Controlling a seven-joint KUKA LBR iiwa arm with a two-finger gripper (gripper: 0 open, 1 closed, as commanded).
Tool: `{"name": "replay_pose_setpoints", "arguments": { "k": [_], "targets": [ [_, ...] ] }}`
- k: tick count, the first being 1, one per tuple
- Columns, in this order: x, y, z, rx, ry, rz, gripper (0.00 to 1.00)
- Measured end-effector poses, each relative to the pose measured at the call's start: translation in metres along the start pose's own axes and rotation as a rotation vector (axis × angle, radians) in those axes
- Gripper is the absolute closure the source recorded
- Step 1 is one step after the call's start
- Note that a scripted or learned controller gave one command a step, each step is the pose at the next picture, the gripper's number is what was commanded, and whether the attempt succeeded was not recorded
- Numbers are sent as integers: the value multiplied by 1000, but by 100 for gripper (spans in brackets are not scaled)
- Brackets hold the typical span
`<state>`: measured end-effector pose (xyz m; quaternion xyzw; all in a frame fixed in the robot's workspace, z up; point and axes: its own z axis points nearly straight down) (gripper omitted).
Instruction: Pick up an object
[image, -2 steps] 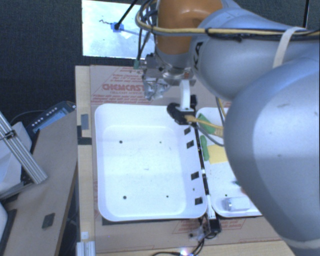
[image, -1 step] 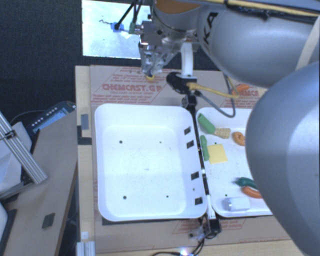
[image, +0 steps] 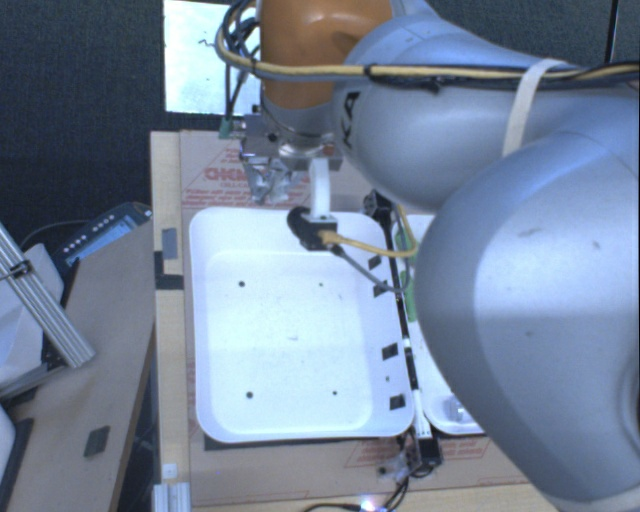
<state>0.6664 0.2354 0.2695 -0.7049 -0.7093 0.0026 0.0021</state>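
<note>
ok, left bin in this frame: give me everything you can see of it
The left bin is a shallow white tray, seemingly moulded plastic, with rounded corners, a raised rim and a flat floor marked by four small dark dots. It sits level on a brown cardboard sheet printed in red. Its right rim lies against the second bin, with small black clips along that seam. A black fitting with a yellow cable hangs over its far edge, below the gripper.
</note>
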Motion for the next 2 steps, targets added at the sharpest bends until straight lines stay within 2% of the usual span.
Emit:
{"name": "replay_pose_setpoints", "arguments": {
  "k": [1, 2],
  "targets": [
    [-7, 2, -19, -10, 1, 4, 100],
    [-21, 2, -73, -14, 3, 5, 100]
  ]
}}
